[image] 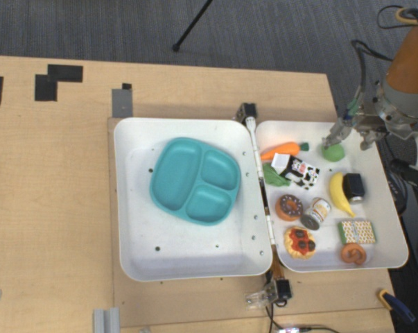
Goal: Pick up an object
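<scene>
My gripper [349, 140] hangs over the far right corner of the right bin [392, 217]. It is open, with its two fingers spread and nothing between them. The left finger [331, 139] stands just above a small green round piece [335, 153]. Other toy items lie in this bin: an orange carrot [281, 149], a black-and-white patterned piece [297, 170] on a green leafy item [272, 177], a yellow banana [337, 193], a black block [353, 186], a chocolate donut [289, 207], a small can [317, 214], a pizza slice [300, 242], a green patterned box [356, 232] and a brown pastry [353, 254].
The left bin [136, 255] holds a teal divided plate [195, 180]. The grey arm with its orange band [410, 64] comes in from the upper right. Cables run along the right side. The wooden bench [49, 207] stretches to the left.
</scene>
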Controlling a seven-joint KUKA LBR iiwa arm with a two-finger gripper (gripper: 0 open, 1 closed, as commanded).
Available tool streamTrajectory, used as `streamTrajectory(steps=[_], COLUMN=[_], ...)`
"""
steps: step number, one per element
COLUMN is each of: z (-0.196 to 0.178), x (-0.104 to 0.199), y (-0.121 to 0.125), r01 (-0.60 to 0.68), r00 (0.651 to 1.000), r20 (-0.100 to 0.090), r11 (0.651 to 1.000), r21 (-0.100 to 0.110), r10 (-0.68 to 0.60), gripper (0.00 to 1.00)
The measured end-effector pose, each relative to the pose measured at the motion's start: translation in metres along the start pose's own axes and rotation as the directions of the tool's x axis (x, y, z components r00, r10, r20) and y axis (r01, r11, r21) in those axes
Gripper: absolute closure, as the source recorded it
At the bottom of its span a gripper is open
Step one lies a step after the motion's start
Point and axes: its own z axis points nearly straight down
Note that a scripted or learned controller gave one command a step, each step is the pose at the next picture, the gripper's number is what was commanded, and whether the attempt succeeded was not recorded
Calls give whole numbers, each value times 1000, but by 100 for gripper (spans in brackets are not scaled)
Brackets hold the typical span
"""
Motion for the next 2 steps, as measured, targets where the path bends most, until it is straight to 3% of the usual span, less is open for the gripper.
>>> streamTrajectory(steps=[1,2], z=[111,100], x=[0,1], y=[-55,-53], r01=[-1,1], r00=[1000,1000], r20=[0,1], r11=[1000,1000], r21=[-2,-6], r10=[1,-1], gripper=[0,100])
